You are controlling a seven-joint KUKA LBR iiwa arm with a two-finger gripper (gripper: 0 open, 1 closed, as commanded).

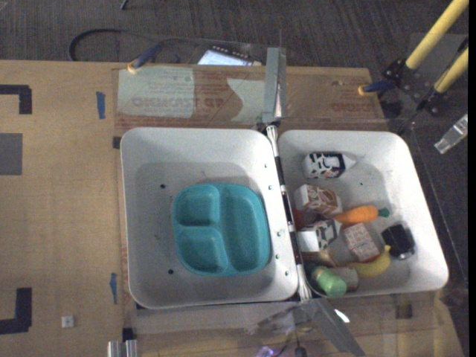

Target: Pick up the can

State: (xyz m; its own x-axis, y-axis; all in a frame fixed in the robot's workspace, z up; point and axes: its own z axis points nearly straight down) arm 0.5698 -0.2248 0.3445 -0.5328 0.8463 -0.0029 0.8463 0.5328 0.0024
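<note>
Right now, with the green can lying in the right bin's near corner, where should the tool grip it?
Probably from straight above, closing across the round body of the green can at mid-length. It lies on its side, tucked into a corner of the right bin with the banana close by, so a sideways approach looks blocked.

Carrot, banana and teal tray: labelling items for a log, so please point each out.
carrot (357, 215), camera view, middle of its orange body
banana (375, 265), camera view, its yellow curve
teal tray (245, 225), camera view, its large compartment
</note>
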